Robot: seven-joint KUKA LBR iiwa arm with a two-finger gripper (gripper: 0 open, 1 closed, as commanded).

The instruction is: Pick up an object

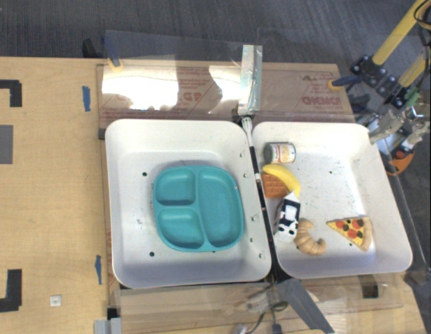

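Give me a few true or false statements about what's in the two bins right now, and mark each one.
1. The teal tray lies in the left bin. True.
2. The pizza slice sits on the teal tray. False: it lies in the right bin, near its front right corner.
3. The banana lies just in front of the can. True.
4. The croissant is in the left bin. False: it is in the right bin, near the front.
5. The tray's compartments hold toy food. False: nothing lies in them.
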